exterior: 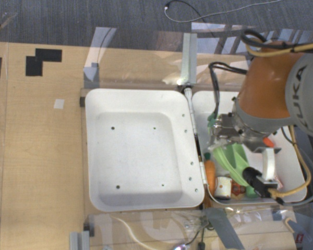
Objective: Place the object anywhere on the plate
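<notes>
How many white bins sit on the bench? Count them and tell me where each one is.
2. The left bin lies at the middle of the view. The right bin adjoins it on the right, mostly covered by the arm, so parts of it are hidden.

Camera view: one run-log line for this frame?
arm: over right bin | end effector: low among clutter, grip unclear | green item, orange item: in right bin | left bin: untouched
</notes>
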You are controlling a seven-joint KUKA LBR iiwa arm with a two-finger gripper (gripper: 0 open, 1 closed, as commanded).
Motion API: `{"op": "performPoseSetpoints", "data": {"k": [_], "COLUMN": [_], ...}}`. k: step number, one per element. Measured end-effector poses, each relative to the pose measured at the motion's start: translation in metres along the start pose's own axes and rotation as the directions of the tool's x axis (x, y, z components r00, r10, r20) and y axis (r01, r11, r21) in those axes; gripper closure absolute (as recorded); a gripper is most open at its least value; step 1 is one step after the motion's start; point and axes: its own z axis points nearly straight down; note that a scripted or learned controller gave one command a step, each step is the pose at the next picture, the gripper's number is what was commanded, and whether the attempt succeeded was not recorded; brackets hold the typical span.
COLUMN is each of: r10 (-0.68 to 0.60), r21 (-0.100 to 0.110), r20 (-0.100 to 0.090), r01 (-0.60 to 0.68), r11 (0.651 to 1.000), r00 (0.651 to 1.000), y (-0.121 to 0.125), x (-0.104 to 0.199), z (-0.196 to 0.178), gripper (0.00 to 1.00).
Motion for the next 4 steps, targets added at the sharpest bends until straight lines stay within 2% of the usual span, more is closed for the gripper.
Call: {"op": "performPoseSetpoints", "data": {"k": [1, 2, 3, 4], "r10": [0.243, 0.457, 0.651, 0.651], "r21": [-0.005, -0.015, -0.003, -0.005], "r20": [0.003, 0.001, 0.001, -0.002], "r01": [-0.243, -0.457, -0.651, -0.651], "r11": [0.97, 0.889, 0.759, 0.759], "r00": [0.97, 0.889, 0.759, 0.759], "y": [0.0, 0.057, 0.081, 0.082], "x": [0.012, 0.033, 0.077, 0.076], "z": [0.08, 0.076, 0.042, 0.04], "gripper": [1.0, 1.0, 1.0, 0.0]}}
